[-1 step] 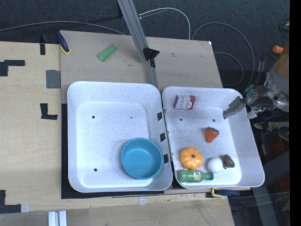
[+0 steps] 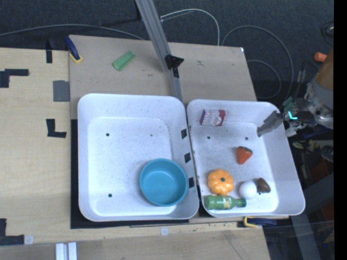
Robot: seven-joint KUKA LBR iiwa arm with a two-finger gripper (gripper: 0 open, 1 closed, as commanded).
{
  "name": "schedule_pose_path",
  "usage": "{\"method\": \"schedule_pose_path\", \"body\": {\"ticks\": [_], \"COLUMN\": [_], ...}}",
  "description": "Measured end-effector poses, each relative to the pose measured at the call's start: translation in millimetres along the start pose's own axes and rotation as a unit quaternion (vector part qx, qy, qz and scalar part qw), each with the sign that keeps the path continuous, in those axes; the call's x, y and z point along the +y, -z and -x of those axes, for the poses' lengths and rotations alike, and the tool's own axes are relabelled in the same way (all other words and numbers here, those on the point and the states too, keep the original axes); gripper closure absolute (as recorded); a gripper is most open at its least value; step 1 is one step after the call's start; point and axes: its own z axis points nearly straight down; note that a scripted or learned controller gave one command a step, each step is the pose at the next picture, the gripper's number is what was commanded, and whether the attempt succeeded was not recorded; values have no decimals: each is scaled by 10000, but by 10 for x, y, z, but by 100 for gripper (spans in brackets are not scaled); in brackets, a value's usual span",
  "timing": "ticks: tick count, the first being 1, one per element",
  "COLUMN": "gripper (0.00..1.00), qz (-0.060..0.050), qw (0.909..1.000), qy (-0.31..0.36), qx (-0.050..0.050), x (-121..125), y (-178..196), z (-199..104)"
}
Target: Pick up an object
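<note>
2 bins [image 2: 87, 145] | gripper [image 2: 269, 125] over right bin's rim, state unclear | pumpkin [image 2: 220, 181] inside

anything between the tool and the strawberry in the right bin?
Nothing visible. The tool sits over the right bin's upper right edge, and the strawberry lies on bare floor below and left of it. The pumpkin is further down.

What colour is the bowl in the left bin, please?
Blue, seen plainly in the camera view: the bowl.
</note>
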Motion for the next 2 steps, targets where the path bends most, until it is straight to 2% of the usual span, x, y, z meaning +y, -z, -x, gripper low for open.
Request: {"method": "schedule_pose_path", "body": {"ticks": [1, 2], "gripper": [0, 0], "qz": [-21, -36], "qw": [10000, 10000], "qy": [-4, -7], "qx": [0, 6], "x": [65, 4], "y": [-464, -1096], "z": [-27, -1]}}
